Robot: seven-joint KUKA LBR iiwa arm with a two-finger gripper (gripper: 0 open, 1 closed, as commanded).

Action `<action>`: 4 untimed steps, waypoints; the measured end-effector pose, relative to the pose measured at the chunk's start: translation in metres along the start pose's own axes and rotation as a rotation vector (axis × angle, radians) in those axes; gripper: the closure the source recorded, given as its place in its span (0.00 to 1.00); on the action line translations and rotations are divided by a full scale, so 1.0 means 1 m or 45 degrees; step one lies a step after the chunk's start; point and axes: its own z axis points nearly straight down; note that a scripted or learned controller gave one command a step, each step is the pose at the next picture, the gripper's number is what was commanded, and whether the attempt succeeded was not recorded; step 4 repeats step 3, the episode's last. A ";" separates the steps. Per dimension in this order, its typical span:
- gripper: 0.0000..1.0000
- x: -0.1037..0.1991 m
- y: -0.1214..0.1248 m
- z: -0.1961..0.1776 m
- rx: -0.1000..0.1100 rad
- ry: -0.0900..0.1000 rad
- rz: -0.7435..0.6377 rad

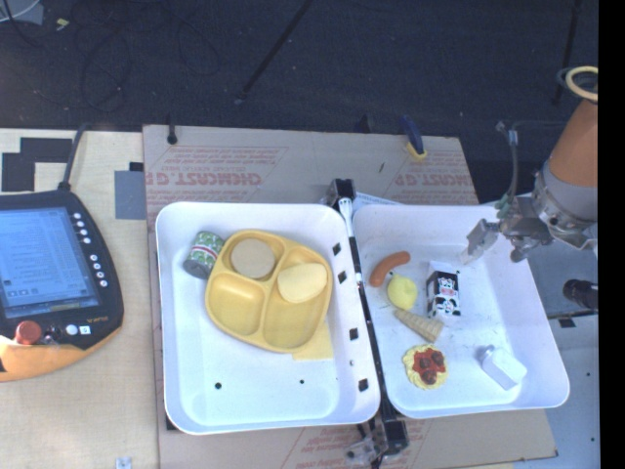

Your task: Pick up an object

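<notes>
1. Nearest the camera is the claw (500, 234), hanging above the upper right part of the right bin (547, 379). Its two fingers stand apart with bare bin floor showing between them, so it grips nothing.
2. The arm (576, 164) comes in from the right edge, its orange band above the grey wrist.
3. No single object is named by the task; the closest candidate looks to be the small milk carton (444, 294), black and white, lying down-left of the claw, toward the bin's middle. Its long axis runs roughly up-and-down in the view.
4. Just left of the carton sits a yellow lemon (401, 290), with a sausage (391, 267) up-left of it, its long axis slanting from lower left to upper right.
5. Below these lie a cone (420, 324), touching or nearly touching the carton's lower end, and a small pizza piece (427, 365) nearer the front wall.
6. A pale block (500, 367) rests almost straight below the claw, near the front right corner, standing apart from the rest.
7. My judgement: the coming move turns on travelling down-left and descending; the fingers should close across the carton's short side.
8. Farther out, the left bin (244, 399) holds a yellow divided tray (269, 291) and a green can (204, 252); a tablet (49, 262) sits on the surface at far left.
</notes>
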 end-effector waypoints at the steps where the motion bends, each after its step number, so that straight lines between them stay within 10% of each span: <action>1: 0.00 0.024 -0.003 0.104 -0.004 -0.002 0.000; 2: 1.00 0.024 -0.004 0.096 0.001 0.000 0.003; 3: 1.00 0.137 0.007 0.012 -0.010 0.004 -0.014; 4: 1.00 0.137 0.007 0.012 -0.010 0.004 -0.014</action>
